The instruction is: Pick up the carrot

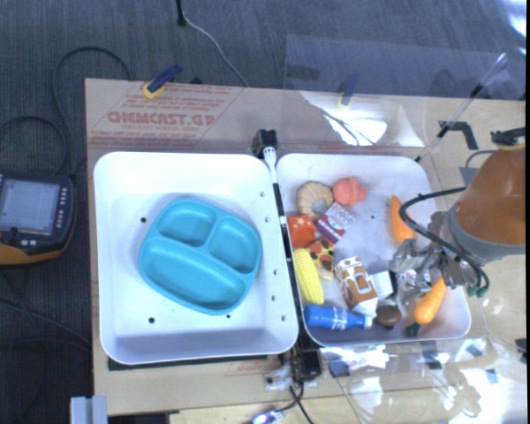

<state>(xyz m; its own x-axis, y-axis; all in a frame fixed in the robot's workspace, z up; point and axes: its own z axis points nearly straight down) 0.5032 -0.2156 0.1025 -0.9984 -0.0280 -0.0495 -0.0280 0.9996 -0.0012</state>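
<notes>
The camera looks down on two white bins. The left bin (115,237) holds a blue divided plate (201,253), lying near its middle. The right bin (371,168) is crowded with toy food: a tan shell-shaped piece (315,197) and a pink lump (349,191) toward the upper part, a corn cob (306,275) along the left wall, a blue bottle (334,318) at the lower edge, and an orange piece (398,219) upright near the upper right.

The arm (499,203) comes in from the right of the frame, its orange band above the lower right part of that bin. The gripper (417,276) hangs low over the bin's lower right corner. The carrot (430,300) lies tilted just to the lower right of the gripper, its green end (412,329) pointing to the bin's lower edge. It seems to touch the gripper's side, but I cannot tell whether it sits between the fingers, nor how wide they stand.
</notes>
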